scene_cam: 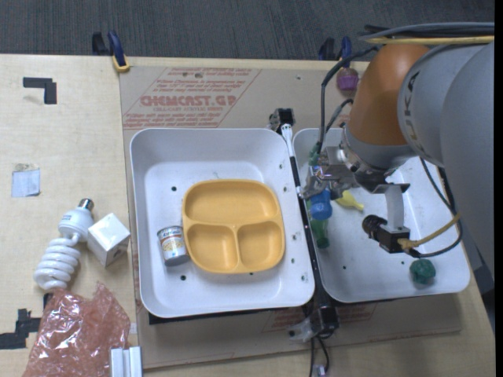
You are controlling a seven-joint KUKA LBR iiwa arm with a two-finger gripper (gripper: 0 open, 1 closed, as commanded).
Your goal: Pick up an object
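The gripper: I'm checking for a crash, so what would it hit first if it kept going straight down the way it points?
Probably the blue object at the right bin's left edge, directly beneath the gripper. A green piece and a yellow one lie beside it. Depth is hard to judge from this slant.
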